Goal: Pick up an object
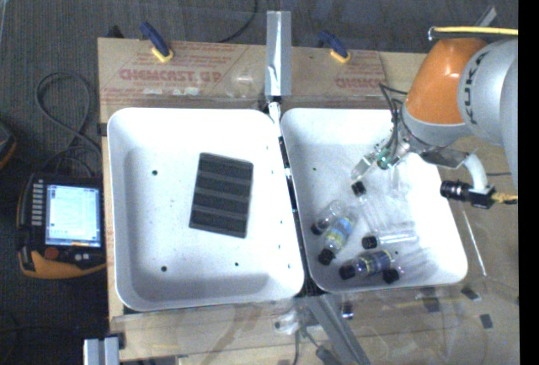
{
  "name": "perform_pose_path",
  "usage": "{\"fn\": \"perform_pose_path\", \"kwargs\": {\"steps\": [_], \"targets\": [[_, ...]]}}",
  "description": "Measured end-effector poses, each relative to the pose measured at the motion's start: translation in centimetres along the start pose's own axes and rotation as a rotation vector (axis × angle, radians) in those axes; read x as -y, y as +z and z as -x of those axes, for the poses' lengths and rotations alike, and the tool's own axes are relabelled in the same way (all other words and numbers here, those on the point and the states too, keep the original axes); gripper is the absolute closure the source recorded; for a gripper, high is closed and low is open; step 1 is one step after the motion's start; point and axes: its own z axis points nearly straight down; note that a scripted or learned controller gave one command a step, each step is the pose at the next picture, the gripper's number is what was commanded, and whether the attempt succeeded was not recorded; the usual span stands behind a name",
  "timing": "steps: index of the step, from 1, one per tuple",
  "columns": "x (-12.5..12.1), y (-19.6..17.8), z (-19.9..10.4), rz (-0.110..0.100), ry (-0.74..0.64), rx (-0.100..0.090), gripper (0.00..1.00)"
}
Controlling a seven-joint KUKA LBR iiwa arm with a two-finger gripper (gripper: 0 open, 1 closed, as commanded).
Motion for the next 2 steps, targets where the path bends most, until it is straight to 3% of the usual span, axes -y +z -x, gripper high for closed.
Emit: {"fn": "perform_pose_path", "kwargs": {"steps": [1,2], "targets": [[2.5,-15.4,2.1,0.0,-0.037,0.0,0.0],[-0.5,-0.8,1.6,0.002,-0.192,0.0,0.0]]}}
